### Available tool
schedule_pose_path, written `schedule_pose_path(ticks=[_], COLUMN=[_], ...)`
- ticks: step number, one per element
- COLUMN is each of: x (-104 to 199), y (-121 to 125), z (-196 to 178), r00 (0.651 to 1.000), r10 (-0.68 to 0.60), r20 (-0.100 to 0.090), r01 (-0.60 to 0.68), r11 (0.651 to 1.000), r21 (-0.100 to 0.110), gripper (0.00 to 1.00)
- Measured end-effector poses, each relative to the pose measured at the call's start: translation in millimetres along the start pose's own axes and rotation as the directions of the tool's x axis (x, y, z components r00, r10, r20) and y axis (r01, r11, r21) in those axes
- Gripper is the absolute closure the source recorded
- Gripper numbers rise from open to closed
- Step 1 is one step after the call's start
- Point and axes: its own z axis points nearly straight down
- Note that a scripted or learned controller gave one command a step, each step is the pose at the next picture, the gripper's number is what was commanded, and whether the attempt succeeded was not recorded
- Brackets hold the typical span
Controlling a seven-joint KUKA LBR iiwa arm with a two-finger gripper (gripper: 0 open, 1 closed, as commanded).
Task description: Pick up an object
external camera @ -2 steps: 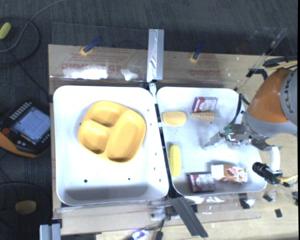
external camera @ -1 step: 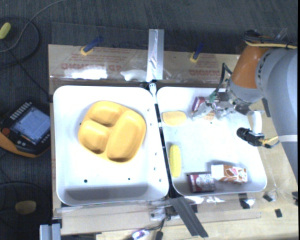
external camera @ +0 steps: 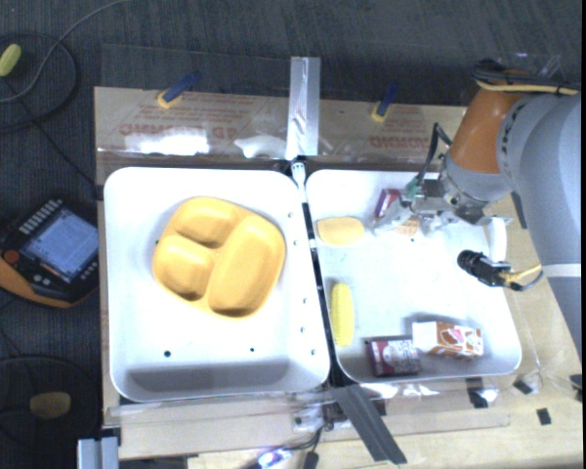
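While the claw (external camera: 416,211) sits over the far end of the right bin (external camera: 420,286), I can't tell whether it's wide or narrow. A maroon packet (external camera: 386,203) lies just beside it, with a yellow bun (external camera: 340,231) near. The corn cob (external camera: 342,313), dark can (external camera: 393,356) and white-red carton (external camera: 449,340) lie at the near end. The left bin (external camera: 137,345) holds a big yellow lump (external camera: 220,254).

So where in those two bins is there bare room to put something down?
Left bin: the front strip, this side of the yellow cushion. Right bin: the middle, between corn cob, pale oval and carton. Its front and back-left are crowded.
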Motion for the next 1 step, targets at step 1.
schedule_pose_path(ticks=[1], x=[-0.3], y=[-0.1], z=[-10.2], r00=[1.0], r10=[-0.002], r20=[0.003], r01=[0.001], r11=[1.0], r21=[0.003], gripper=[1.0])
